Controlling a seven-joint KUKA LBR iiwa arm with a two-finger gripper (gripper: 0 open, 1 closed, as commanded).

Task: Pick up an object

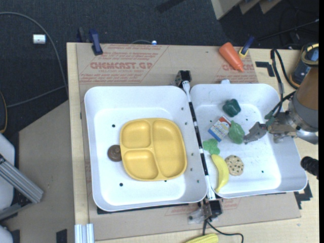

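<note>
Bench point(126, 65): brown board, red lettering seen along the top edge. Two white bins are set on it side by side, touching at the centre seam.

Left bin point(96, 135): largely taken up by a yellow sectioned tray point(152, 149), three compartments, laid flat. A brown round piece point(114, 153) is seen just beside the tray's left edge, partly tucked under it.

Right bin point(263, 166): small items are grouped in its left half. A banana point(220, 171) is laid along the lower left, near the seam. A cookie point(234, 165) is placed just right of the banana. A blue-white-red carton point(219, 128) sits mid-bin, with a green rounded object point(236, 133) touching its right side. A dark green block point(232, 107) is seen above those. A light green piece point(210, 147) lies near the seam, above the banana.

Arm point(306, 103) is brought in from the right. Gripper point(251, 135) is positioned low over the right bin, just right of the green rounded object; fingers are seen parted, nothing between them.

An orange carrot-shaped item point(232, 57) is left on the bench above the right bin.
</note>
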